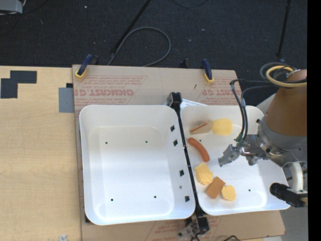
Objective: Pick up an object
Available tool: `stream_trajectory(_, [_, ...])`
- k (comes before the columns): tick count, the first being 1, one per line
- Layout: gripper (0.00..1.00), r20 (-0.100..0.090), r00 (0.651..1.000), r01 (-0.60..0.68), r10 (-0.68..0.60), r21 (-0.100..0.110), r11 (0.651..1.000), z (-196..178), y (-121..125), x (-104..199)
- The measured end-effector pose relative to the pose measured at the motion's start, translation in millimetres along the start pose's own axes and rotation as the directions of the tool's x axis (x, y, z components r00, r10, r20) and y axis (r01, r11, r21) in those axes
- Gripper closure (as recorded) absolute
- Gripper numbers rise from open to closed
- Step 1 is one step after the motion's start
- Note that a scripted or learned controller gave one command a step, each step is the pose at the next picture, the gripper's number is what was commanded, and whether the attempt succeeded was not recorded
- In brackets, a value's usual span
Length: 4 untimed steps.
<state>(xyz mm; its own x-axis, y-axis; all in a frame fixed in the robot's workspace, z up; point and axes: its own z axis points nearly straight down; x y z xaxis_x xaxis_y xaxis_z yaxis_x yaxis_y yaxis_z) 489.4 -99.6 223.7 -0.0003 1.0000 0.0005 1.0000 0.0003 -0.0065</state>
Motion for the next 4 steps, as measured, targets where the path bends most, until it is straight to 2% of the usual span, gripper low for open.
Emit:
stream_trajectory(2, [0.00, 0.000, 1.000, 0.000, 0.000, 0.000, 1.000, 123, -7, 2])
stream_trajectory(3, [1.00, 0.000, 1.000, -0.001, 0.001, -0.005, 1.000, 110, -6, 1])
stream_trajectory(4, [1.00, 0.001, 1.000, -0.002, 0.002, -0.010, 1.000, 57, -10, -9])
